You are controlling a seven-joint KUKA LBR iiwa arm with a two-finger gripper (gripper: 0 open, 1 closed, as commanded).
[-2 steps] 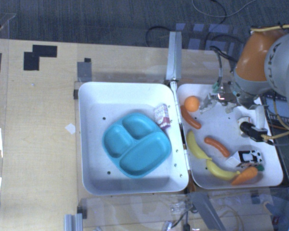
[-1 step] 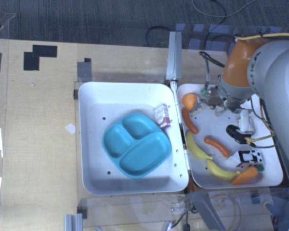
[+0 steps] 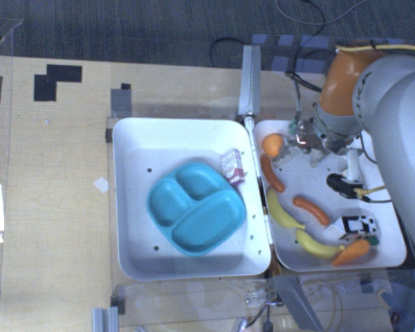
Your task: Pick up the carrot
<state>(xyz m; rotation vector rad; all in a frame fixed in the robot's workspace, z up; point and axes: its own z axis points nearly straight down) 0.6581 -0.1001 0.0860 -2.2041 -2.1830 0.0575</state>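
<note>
The carrot (image 3: 351, 252) lies in the front right corner of the right bin (image 3: 301, 182), close against the front wall. Its thick end points into the corner and its tip touches the end of a banana (image 3: 317, 244). I judge it to be a light, stiff toy with a smooth, tapering skin that could slide out of a pinch. I would take it across the thick middle, not the narrow tip, coming straight down, since the bin wall leaves little room on the outer side. A small black-and-white item (image 3: 360, 225) sits just behind it and could get in the way.

The claw (image 3: 306, 144) hangs over the back of the same bin, near an orange (image 3: 272, 144) and well apart from the carrot. I cannot tell whether it is open or closed, and I see nothing in it.

That bin also holds a second banana (image 3: 282, 211) and two sausages, one along the left wall (image 3: 271, 173) and one in the middle (image 3: 311, 211). The left bin (image 3: 135, 185) holds a blue divided plate (image 3: 197, 206) and a small wrapped packet (image 3: 232, 166) by its right wall.
</note>
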